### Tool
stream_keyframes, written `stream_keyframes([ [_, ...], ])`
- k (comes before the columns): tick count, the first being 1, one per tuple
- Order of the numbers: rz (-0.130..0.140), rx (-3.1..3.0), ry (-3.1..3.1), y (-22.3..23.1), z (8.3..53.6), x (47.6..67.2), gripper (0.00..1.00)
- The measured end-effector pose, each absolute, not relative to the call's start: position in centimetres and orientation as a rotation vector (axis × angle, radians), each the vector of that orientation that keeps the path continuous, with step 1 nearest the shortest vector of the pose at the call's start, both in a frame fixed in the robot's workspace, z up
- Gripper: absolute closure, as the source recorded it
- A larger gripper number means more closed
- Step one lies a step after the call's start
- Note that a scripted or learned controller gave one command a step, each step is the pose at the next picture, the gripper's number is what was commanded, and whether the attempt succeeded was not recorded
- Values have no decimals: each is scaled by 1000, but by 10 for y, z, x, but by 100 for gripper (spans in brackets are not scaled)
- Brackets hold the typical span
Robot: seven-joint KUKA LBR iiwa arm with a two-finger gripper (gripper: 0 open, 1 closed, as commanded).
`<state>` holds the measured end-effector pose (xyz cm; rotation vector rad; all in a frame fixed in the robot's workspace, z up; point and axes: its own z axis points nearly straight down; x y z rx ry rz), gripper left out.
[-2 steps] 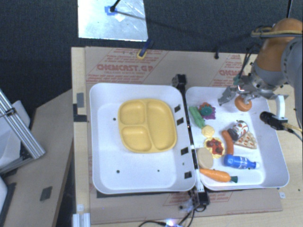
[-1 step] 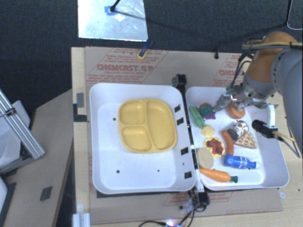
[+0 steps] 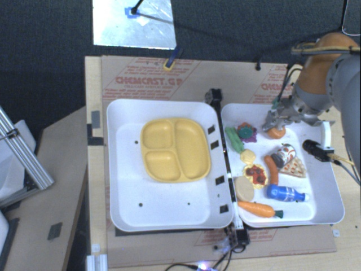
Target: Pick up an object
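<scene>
Your end effector (image 3: 274, 123) sits over the small round orange plastic fruit (image 3: 276, 132); I cannot tell its state. Expect something light, rigid, slippery: pinch across its middle.

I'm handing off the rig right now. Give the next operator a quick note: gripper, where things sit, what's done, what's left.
Gripper: low at the far end of the right bin, right over a small orange toy; grip cannot be confirmed from this view.
Right bin also holds a green pod, hot dog, pizza slice, blue bottle and carrot.
Left bin holds the yellow divided plate.
Done: arm positioned at the orange toy.
Left: confirm a grasp and lift.
</scene>
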<state>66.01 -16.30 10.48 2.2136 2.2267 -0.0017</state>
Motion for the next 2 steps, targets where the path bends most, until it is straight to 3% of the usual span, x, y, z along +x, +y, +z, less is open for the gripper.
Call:
stream_keyframes([
  [2,8,2209,2223,-155,221,666,100],
])
